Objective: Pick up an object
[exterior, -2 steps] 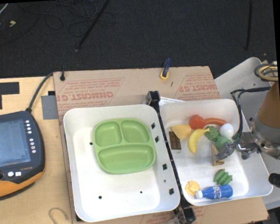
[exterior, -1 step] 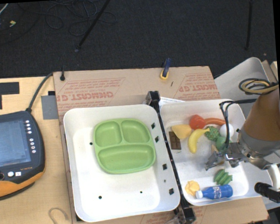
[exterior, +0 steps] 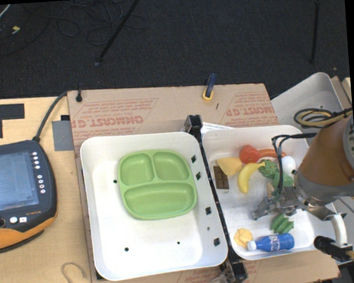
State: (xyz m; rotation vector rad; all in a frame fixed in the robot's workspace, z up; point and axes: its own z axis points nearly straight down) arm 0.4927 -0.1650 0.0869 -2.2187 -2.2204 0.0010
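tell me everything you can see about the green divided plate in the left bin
The light green plastic divided plate is a rounded rectangle with three compartments: two smaller ones on its far side and one long one on its near side. It looks smooth and slightly glossy, with nothing in it. It lies flat, right side up, on the floor of the left shallow white bin, a little toward the far half, with nothing else touching it.
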